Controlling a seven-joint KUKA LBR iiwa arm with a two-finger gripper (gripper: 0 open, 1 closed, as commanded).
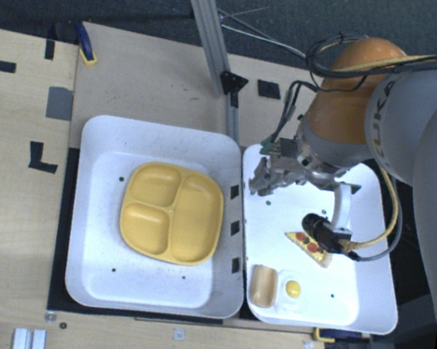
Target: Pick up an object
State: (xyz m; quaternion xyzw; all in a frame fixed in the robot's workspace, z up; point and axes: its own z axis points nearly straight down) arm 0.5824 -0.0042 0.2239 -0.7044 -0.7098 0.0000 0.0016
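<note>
A yellow divided plate (171, 211) is lying in the left bin (92, 191). In the right bin (362, 307), a pizza slice (308, 247), a toast piece (263, 286) and a fried egg (292, 289) are sitting near the front. The gripper (272, 174) is hanging over that bin's back-left corner, well apart from them; how open it is, I cannot tell. Both bins are resting on a pale wooden bench (0, 201) marked with black tape.

No readable text, labels, brands or numbers anywhere.
</note>
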